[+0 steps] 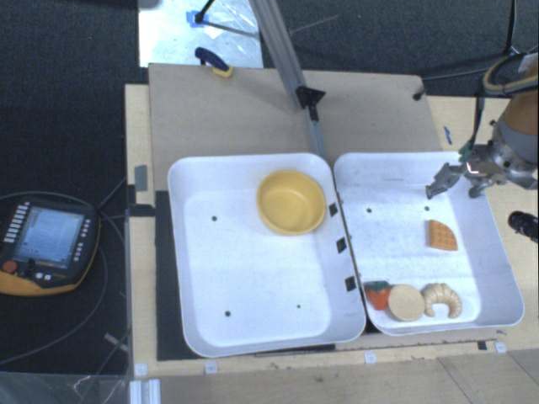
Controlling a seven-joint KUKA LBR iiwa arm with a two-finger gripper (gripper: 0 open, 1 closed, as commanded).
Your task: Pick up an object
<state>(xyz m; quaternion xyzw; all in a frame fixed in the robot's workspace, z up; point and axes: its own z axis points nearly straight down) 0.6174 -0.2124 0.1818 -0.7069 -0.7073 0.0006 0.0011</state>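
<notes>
Hovers at right edge of frame over the right bin [497,251], gripper [459,182] with jaws spread and empty, likely lining up above the waffle piece [440,236].

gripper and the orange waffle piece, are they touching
Apart. The camera view shows bare white bin floor between the gripper and the waffle piece lying below it.

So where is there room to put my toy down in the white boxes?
The left bin has lots of bare floor below and left of the yellow bowl. The right bin is bare in its middle and left part. It is crowded along its near edge: tomato, round biscuit, croissant. The waffle piece lies under the hand.
</notes>
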